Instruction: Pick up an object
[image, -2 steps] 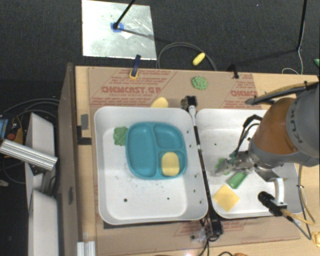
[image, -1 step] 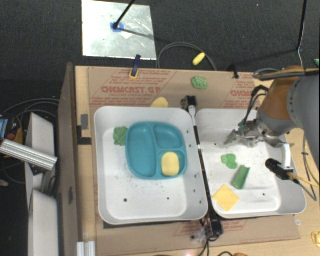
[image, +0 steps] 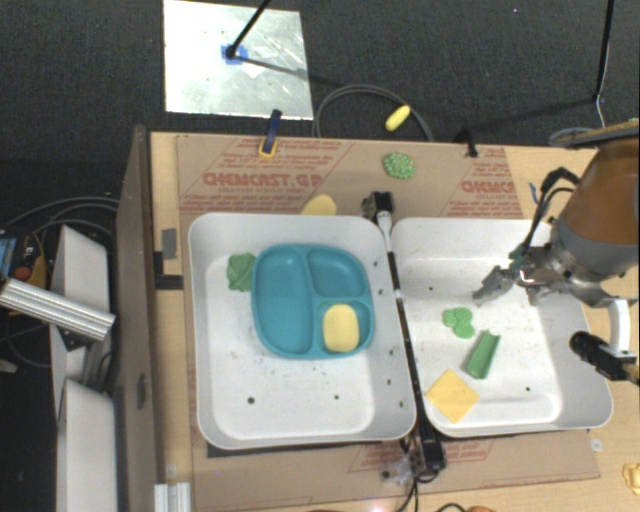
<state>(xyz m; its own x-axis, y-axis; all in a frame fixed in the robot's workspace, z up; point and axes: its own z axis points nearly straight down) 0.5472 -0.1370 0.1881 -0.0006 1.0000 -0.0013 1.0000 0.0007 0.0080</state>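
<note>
Camera view looks down on the desk (image: 300, 170), and the grey arm with its orange band reaches in from the right of the frame, the tool (image: 497, 284) hanging over the upper middle of the right white bin (image: 580, 400). Whether that tool is wide or narrow I cannot tell from here; nothing is seen held in it.

Just below and left of the tool lie the likely targets: a small green bumpy broccoli-like piece (image: 459, 321), a green stick-shaped piece (image: 482, 354) touching or just beside it, and a flat yellow square wedge (image: 453, 396) nearer the bin's lower edge. In the left white bin (image: 215, 300) a teal divided plastic plate (image: 290, 300) carries a yellow oval piece (image: 341, 327), with a green leafy piece (image: 240, 271) at its left rim.

My read: the approach is in hand, not the grasp. To do it well, come straight down over one piece, and the stick's slim body looks easiest. There is bare floor to the right; the divider between bins sits close on the left, so keep clear of it.
</note>
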